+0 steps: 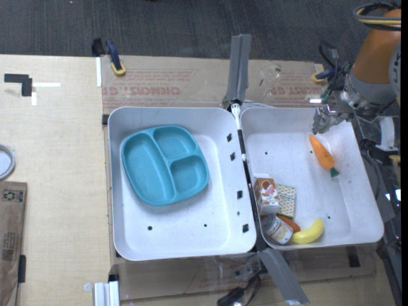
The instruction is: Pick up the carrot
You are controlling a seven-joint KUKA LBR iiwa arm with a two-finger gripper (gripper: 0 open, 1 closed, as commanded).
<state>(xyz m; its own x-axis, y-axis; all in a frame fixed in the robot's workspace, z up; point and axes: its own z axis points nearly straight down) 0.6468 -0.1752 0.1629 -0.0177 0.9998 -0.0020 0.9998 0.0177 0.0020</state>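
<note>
- Dark grey carpet is running behind a pale wooden bench (51, 145), where two shallow white bins are sitting side by side on brown cardboard.
- Grey arm with the orange band (376, 56) is reaching in from the right, its two-finger gripper (320, 123) hanging at the far edge of the right-hand white bin (357, 196).
- Orange carrot with a green tip (322, 152) is lying on that bin's floor just below the gripper; nothing is sitting between the fingers, and I cannot tell whether they are apart or together.
- Judging by this, the grasp and lift are remaining to be done.
- Left-hand white bin (127, 234) is holding a blue three-compartment plastic plate (164, 164).
- Right-hand bin is also holding a small printed carton (266, 194), a yellow banana (307, 233) and a round tin (278, 229), clustered at its near left.
</note>
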